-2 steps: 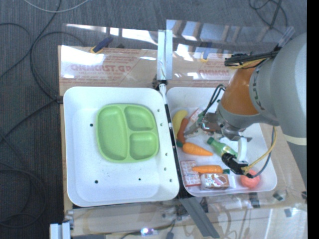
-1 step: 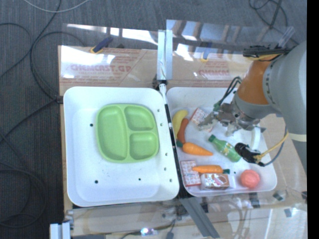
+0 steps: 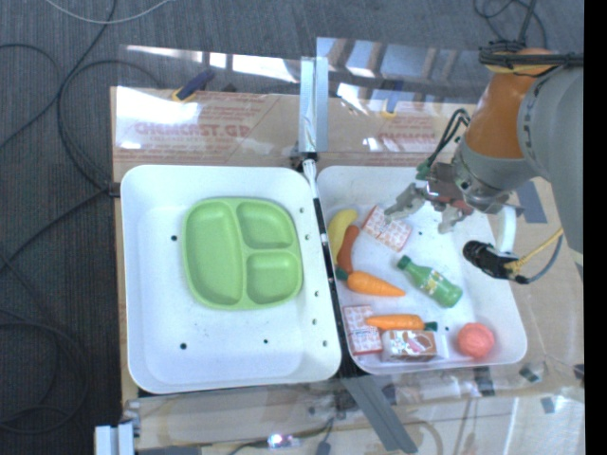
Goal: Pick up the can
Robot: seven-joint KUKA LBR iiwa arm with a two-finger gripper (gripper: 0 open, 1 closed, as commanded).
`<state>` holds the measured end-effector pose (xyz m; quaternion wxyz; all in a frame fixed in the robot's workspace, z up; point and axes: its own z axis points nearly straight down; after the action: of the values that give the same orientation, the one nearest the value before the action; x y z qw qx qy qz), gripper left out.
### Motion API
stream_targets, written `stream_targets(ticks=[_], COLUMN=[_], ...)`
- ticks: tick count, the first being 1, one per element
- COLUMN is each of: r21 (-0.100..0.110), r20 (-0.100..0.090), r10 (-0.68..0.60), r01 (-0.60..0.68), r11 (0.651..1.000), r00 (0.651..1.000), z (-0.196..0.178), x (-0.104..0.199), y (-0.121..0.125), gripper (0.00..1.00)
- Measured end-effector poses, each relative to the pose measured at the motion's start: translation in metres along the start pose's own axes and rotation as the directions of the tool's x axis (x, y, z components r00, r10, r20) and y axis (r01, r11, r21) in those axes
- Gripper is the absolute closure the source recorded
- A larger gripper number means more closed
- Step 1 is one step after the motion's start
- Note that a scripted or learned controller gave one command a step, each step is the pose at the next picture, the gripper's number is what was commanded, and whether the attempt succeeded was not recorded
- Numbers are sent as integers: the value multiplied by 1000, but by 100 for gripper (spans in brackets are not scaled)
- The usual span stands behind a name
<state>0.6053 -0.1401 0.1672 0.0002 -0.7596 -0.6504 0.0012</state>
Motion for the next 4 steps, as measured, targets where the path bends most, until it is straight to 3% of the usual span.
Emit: stream_targets(ticks=[1,2,3,4], r21=[-12,-8,-8,-7], r20=[0,-3,-5,-3], r10=[-33,480,542,860], r01=[33,-480,-542,-860], r11=[999,877,840,510], r00=[999,877,841,510], z=[78,78,78,79], x=[16,-7,-13,5], y=[-22,33,-62,4], gripper=[0,0,0,0])
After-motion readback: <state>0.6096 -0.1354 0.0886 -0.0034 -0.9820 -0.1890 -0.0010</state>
